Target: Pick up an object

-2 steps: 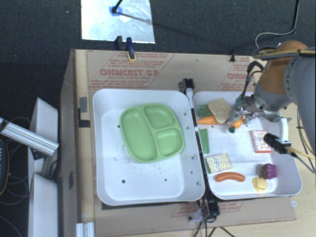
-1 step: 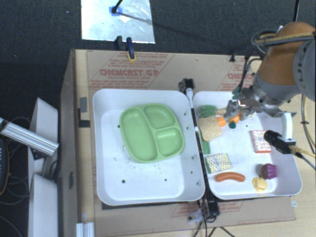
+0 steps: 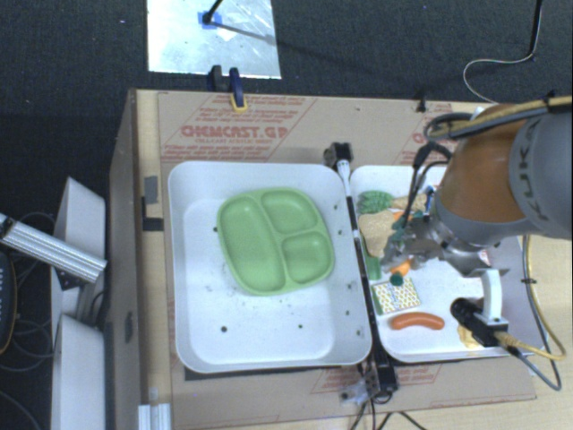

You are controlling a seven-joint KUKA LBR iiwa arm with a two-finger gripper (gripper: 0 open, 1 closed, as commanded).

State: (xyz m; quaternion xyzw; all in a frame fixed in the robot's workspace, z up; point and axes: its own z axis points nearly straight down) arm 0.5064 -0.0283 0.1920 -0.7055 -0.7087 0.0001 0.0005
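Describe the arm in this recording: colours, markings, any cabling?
A thick grey arm with a broad orange band above the wrist and part of dark lettering on its grey shell. Dark cables loop beside the band. Its gripper end is dark and compact.

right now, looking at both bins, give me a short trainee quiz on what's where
1. True or false: the green divided plate lies in the left bin.
2. Multiple choice: where does the orange sausage-shaped item lie? A) on the green plate B) near the front of the right bin C) on the carpet outside the bins
3. Fill in: the arm reaches down over the ____ bin.

Key:
1. True.
2. B; it lies just in front of the checkered item.
3. Right; its hand is low among the items there, and whether it grips anything cannot be told.
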